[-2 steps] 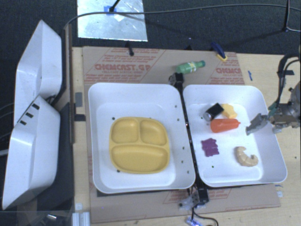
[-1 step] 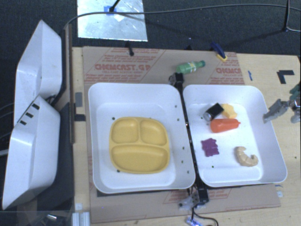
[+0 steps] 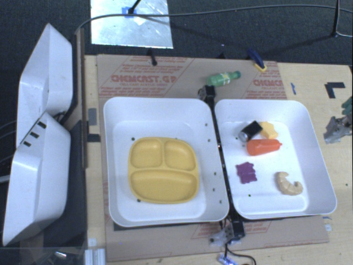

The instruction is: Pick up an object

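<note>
While the gripper [image 3: 337,127] hangs right of the bins (grip state unclear), orange carrot [image 3: 264,146] in right bin [image 3: 317,164].

Even overhead light is washing the two white bins [image 3: 165,109] nearly to glare, a foil sheet [image 3: 131,15] is glinting at top, shadows are staying faint (the whole frame is looking soft and grainy), and the dark floor [image 3: 33,4] is swallowing detail.

A robotics lab bench. Two white bins [image 3: 165,106] sit on cardboard [image 3: 143,76]. Cables [image 3: 220,12] cross dark carpet.
</note>
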Controlling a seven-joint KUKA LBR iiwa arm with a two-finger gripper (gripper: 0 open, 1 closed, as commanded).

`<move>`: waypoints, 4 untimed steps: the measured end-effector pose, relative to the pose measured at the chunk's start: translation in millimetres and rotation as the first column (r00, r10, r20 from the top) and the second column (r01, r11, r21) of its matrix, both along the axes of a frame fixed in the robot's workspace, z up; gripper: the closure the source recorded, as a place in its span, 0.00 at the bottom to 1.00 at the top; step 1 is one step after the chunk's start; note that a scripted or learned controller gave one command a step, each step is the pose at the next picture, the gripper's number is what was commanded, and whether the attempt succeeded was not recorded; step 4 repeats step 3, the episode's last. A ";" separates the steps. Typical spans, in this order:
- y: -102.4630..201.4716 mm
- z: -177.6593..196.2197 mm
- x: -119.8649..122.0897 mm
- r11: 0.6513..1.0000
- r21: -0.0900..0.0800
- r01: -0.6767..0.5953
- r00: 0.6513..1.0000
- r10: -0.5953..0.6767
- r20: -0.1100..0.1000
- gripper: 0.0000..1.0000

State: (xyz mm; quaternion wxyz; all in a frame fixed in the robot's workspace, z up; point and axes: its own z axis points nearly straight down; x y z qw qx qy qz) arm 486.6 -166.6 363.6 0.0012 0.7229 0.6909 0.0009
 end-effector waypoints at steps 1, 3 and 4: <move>44.0 -24.2 65.9 0.999 0.001 -0.050 0.999 0.050 -0.004 1.00; 116.4 -17.6 164.0 0.999 0.000 -0.050 0.999 0.050 0.000 1.00; 116.4 -17.6 164.0 0.999 0.000 -0.050 0.999 0.050 0.000 1.00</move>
